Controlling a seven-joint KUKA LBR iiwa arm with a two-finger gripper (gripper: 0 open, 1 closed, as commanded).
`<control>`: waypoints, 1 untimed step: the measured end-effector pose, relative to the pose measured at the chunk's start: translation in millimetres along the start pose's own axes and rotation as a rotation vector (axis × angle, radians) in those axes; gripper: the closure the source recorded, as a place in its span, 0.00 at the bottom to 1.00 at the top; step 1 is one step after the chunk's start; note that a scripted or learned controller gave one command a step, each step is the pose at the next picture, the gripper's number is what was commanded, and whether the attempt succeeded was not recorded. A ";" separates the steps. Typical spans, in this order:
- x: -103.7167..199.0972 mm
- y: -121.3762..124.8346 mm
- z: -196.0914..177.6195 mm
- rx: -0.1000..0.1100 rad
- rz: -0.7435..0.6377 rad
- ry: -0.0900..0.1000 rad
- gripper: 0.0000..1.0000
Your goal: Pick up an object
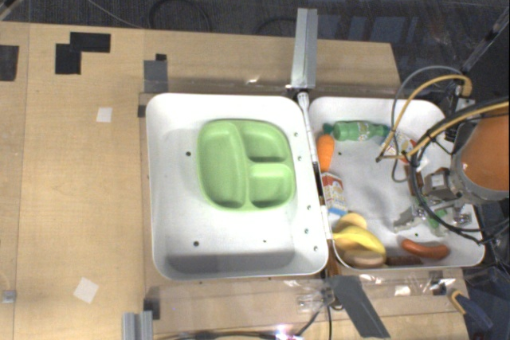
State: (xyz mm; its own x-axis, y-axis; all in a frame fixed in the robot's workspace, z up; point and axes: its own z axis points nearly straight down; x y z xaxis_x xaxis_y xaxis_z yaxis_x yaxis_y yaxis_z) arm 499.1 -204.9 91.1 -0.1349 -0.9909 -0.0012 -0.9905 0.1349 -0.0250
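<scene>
While two white bins sit side by side, camera view counts one green tray [243,163] in left bin [171,195] | right bin [362,167]: one carrot [325,151], green bottle [358,130], banana [356,236], sausage [424,249] | gripper [434,207] near sausage, cable-hidden, claw state cannot be told.

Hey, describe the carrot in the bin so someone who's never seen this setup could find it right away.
Look at the right-hand white bin, the one crowded with small items beside the bin holding the green divided tray. Along its left wall, just below the green bottle lying at the top, sits the carrot. It is the only bright orange, tapered piece there; the bananas lower down are yellow.
</scene>
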 end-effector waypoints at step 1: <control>0.1 3.8 0.0 -0.001 -0.292 -0.001 0.00</control>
State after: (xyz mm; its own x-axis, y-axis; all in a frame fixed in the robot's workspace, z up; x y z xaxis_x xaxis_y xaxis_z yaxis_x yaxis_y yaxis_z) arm 495.3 -204.5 91.0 0.1561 -0.9877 0.0049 -0.9875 -0.1562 -0.0231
